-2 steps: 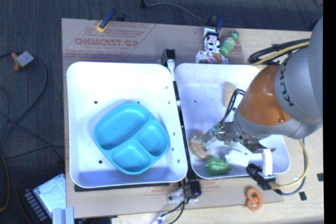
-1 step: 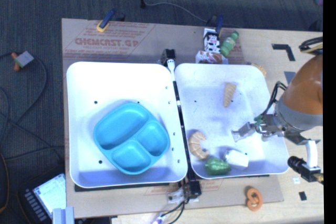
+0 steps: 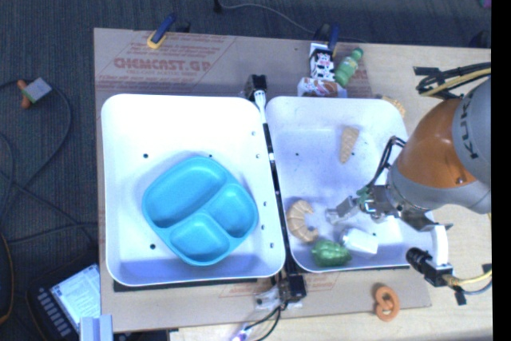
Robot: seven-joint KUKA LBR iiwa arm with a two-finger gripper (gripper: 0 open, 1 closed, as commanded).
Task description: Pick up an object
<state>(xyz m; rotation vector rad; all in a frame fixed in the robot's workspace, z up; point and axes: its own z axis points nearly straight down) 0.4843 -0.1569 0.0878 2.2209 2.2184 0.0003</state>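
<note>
We see the arm (image 3: 447,160) reaching into the right bin (image 3: 319,124), with the pincer (image 3: 349,209) low over the bin's near half. We cannot tell how far it's open or whether it has hold of anything; the metal parts blur together.

Candidate things all sit in the right bin: a white block (image 3: 361,240) just beside the pincer, a green toy (image 3: 330,253) near the front wall, a round waffle-like cookie (image 3: 302,220) to its left, and a cone (image 3: 349,143) well apart toward the back. The left bin (image 3: 128,124) carries a blue divided tray (image 3: 200,208).

Risks, as we judge: the white block, green toy and cookie are crowded, so the pincer may nudge one aside or catch two. The front wall is close; a thing could get pushed against it and slip out.
</note>
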